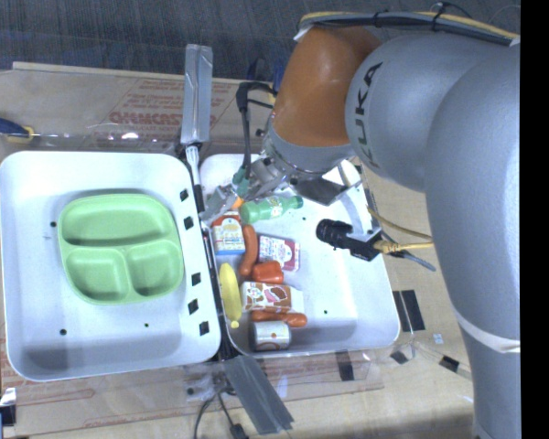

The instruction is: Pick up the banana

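The banana (229,292) is yellow and lies lengthwise along the left wall of the right bin (371,314), next to a small carton (266,296). My gripper (242,187) hangs at the far left corner of that bin, beneath the orange wrist band (320,85). It is above a green bottle (271,208) and well behind the banana. The arm's bulk hides most of the gripper.
The right bin also holds a red-orange sausage (248,250), several small food cartons (227,234), another sausage (282,317) and a can (272,336) near the front wall. A green divided plate (121,245) sits in the left bin (27,337). A black cable part (348,238) hangs over the right bin.
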`<state>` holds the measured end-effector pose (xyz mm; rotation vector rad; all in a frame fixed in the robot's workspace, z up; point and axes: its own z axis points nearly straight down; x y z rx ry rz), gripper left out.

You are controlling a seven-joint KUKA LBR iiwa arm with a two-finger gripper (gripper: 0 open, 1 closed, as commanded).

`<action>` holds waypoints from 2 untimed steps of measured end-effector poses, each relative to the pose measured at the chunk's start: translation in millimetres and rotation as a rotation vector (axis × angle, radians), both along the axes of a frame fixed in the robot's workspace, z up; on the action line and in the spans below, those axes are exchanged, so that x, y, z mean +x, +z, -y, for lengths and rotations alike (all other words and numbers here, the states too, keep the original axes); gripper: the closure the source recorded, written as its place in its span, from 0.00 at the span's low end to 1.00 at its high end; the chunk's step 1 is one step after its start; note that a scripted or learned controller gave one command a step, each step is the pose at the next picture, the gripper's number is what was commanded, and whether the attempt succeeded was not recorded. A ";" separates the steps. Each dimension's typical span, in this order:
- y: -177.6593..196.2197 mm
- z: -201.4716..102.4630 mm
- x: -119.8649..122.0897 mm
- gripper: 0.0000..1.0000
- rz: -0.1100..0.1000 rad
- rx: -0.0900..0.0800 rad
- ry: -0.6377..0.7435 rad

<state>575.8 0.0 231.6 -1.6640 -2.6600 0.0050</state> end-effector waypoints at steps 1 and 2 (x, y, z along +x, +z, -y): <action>-40.8 76.7 -53.1 0.00 0.002 0.000 0.022; -26.8 7.4 -22.8 0.00 0.004 0.000 -0.179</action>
